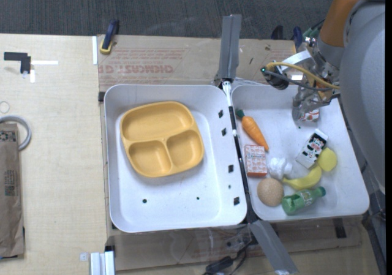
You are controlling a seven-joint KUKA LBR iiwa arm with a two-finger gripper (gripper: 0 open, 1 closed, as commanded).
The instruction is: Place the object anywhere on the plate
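Note:
A yellow three-compartment plate (160, 122) lies in the left white bin (177, 200), with nothing on it. My gripper (305, 108) hangs over the far right part of the right bin (275, 114). A small red and white object (312, 117) lies right under it, partly hidden. That bin also holds a carrot (254, 131), a pink box (255, 160), a white and black carton (311, 148), a lemon (328, 159), a banana (303, 179), a brown round object (269, 192) and a green bottle (302, 200).
A grey divider (230, 53) runs between the bins at the back. The grey arm (367, 84) covers the right side of the bench. Cardboard (153, 62) lies behind the left bin.

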